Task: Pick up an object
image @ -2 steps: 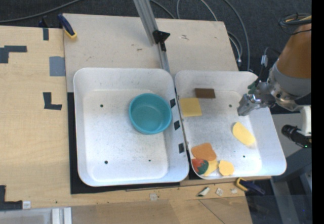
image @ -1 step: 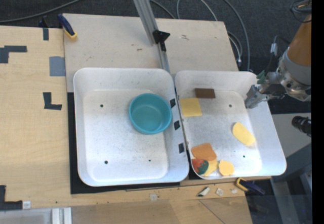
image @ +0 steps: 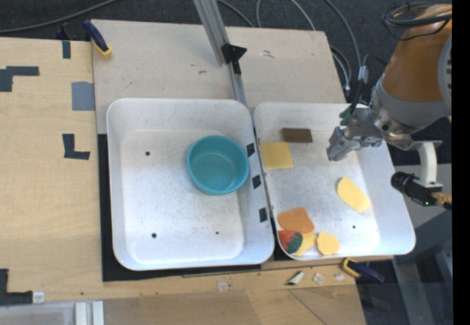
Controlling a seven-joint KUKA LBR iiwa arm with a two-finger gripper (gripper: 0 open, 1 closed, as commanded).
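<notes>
My gripper (image: pixel 342 144) hangs over the upper right part of the right bin (image: pixel 382 169), with nothing seen between its fingers. Below it on the bin floor lies a yellow oval piece (image: pixel 353 194). A brown block (image: pixel 297 135) sits to its left near the bin's back wall, and a yellow square sponge (image: pixel 277 155) lies further left. At the bin's front are an orange piece (image: pixel 296 219), a red-and-green item (image: pixel 291 241) and a small yellow round piece (image: pixel 327 243).
The left bin (image: pixel 132 169) holds a teal bowl (image: pixel 217 163) near its right side. A slanted metal pole (image: pixel 213 19) runs down to the divider between the bins. Cables trail across the dark floor behind the bench.
</notes>
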